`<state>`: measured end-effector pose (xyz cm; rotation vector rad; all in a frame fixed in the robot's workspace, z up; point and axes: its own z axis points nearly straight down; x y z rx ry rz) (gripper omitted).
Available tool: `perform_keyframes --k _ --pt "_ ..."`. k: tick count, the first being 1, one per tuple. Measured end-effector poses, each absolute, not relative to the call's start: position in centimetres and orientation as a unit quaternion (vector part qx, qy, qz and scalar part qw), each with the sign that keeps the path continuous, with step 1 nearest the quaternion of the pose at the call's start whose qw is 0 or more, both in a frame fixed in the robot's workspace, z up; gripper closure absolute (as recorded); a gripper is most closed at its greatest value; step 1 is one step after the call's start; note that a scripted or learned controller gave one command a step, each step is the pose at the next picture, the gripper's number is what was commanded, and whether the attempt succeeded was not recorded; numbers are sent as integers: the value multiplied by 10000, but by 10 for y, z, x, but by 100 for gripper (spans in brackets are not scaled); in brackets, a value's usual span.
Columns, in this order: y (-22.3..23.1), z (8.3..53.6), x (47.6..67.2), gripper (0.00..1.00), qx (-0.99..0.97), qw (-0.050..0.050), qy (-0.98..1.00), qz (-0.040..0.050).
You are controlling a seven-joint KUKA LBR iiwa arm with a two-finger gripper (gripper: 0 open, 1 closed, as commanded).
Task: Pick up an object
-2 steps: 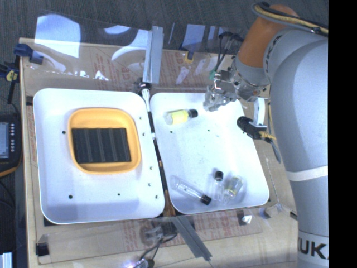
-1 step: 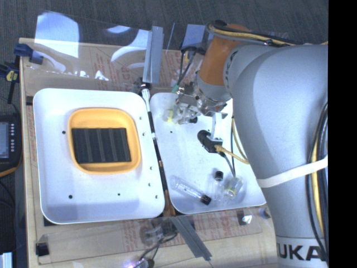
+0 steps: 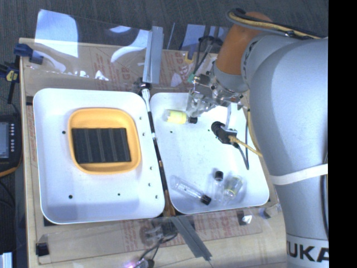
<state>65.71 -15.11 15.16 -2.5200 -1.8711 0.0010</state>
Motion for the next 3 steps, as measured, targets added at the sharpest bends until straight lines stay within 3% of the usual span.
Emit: perform_keyframes --k 1,2,3 --pt "-201 153 657 100 -8574 6 -5147 3" --pt "-156 91 656 100 -9083 33 -4184 27" --pt "-183 197 631 100 -9677 19 -2523 12"
